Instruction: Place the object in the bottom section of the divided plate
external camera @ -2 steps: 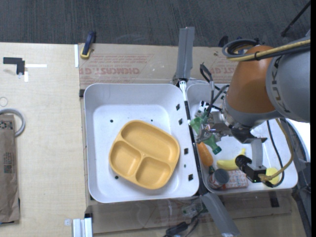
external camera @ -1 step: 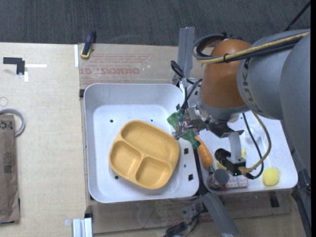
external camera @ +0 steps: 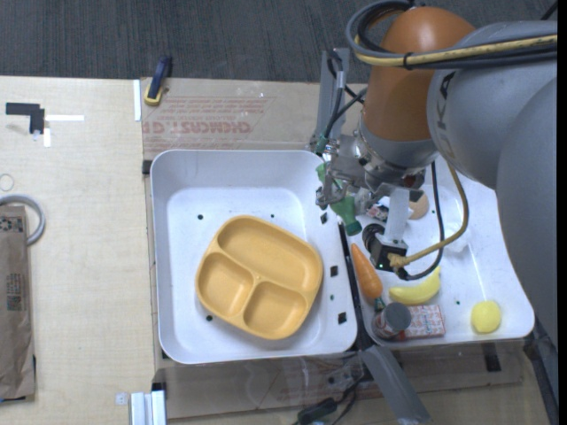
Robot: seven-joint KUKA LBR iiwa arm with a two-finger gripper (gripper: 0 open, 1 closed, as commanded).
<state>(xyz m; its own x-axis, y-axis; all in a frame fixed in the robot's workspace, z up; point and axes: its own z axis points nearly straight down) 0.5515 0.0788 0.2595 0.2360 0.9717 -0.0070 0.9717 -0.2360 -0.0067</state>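
Camera view, arm (external camera: 416, 69) reaching from right, gripper (external camera: 340, 204) pointing down at right bin's (external camera: 478, 268) left wall, grip state untellable.

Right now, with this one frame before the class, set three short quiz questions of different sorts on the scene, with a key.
1. True or false: the yellow divided plate lies in the view's left bin.
2. Which lies just beside the carrot in the right bin? A. banana B. spoon C. cup
3. Fill in: the plate is divided into ___ sections.

Key: 1 true; 2 A; 3 three.
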